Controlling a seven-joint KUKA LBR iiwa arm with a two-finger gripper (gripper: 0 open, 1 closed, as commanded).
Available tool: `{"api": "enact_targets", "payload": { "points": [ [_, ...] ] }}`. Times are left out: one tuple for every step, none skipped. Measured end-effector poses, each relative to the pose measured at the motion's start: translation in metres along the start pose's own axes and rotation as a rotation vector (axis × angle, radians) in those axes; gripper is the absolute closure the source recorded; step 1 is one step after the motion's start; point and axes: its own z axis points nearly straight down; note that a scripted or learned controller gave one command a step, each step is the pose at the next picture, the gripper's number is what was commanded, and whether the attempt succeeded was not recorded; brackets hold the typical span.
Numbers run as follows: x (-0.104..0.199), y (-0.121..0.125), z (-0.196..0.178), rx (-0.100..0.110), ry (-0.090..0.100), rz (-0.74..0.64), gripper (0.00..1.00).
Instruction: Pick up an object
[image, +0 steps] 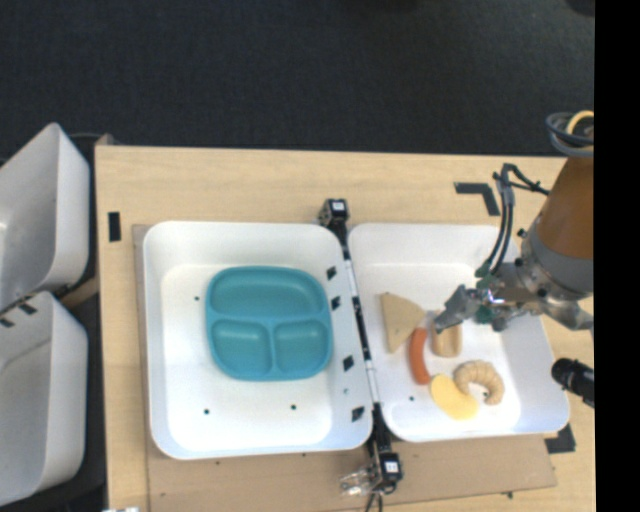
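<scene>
White right bin (520, 420): gripper (447, 322) over food cluster (440, 355), far wall open.

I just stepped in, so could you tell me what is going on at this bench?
A robot arm reaches in from the right, its gripper low over toy food in the right bin: a tan wedge, a red sausage, a yellow piece and a croissant. The left bin holds a teal divided plate.
</scene>
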Motion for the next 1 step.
{"api": "enact_targets", "payload": {
  "points": [
    [0.0001, 0.0015, -0.0038, -0.009, -0.001, -0.002, 0.00]
  ]
}}
